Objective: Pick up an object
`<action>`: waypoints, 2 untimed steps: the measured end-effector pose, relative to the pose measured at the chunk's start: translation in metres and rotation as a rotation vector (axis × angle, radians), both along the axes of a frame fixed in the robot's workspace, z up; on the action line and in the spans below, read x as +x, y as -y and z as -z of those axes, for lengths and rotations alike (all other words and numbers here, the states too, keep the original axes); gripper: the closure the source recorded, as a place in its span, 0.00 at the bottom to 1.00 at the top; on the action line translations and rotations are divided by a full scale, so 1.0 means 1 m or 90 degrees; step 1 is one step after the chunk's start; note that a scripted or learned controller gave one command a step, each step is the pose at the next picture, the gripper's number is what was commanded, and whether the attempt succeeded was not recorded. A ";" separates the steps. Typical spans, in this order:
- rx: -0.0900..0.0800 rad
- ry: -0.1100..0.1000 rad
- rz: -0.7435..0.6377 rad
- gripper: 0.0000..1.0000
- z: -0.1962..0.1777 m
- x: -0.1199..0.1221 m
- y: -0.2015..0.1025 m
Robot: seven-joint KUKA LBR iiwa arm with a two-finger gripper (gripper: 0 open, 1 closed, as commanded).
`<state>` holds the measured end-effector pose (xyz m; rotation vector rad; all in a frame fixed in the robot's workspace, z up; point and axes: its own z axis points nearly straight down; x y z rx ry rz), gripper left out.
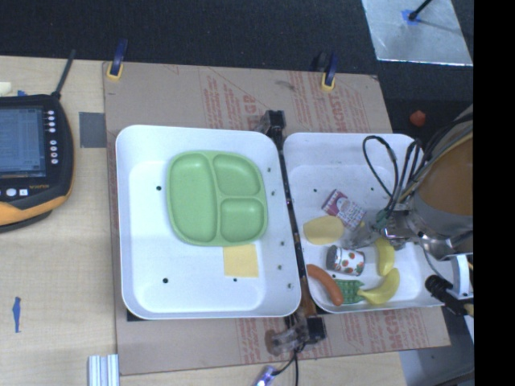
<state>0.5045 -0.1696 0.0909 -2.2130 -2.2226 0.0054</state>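
The right bin [338, 141] holds several small items. A pink and white packet [344, 207] lies near its middle, with a pale yellow lump [323, 230] just below it. In front of those are a small printed can [348, 259], an orange sausage [324, 284], a green piece [348, 289] and a yellow banana [381, 289]. Another yellow piece [386, 257] lies right of the can. My gripper [366, 233] reaches in from the right, low over the bin. It sits between the packet and the can, close to the yellow lump.
The left bin [145, 215] holds a green divided plate [216, 197] and a flat yellow square [241, 260]. Black cables [385, 167] loop over the right bin's back right corner. A pendant with a screen [28, 159] lies on the bench at far left.
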 end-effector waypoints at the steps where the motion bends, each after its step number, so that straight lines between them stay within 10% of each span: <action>1: -0.001 0.000 -0.003 1.00 -0.010 0.000 0.001; 2: 0.000 0.003 -0.001 1.00 -0.102 0.072 -0.095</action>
